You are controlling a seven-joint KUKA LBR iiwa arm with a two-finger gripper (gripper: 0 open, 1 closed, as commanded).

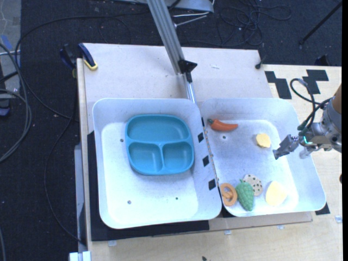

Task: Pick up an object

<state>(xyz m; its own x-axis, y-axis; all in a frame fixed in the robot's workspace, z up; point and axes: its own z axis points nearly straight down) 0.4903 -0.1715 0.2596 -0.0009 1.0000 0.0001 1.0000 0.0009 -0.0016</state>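
**Hand over the right bin's edge, toys lying loose**

The toys lay in the right bin (pixel 283 113) — an orange carrot (pixel 223 125) at eleven o'clock, a small yellow piece (pixel 263 140) toward one o'clock, and at six o'clock a pretzel (pixel 228 193), a green berry (pixel 246 196), a speckled cookie (pixel 253 183) and a yellow lemon (pixel 275 193). The hand (pixel 291 145) hung at three o'clock with its fingers apart, nothing between them. The left bin (pixel 109 200) carried a blue divided plate (pixel 160 144) — both bins on the table (pixel 136 69).
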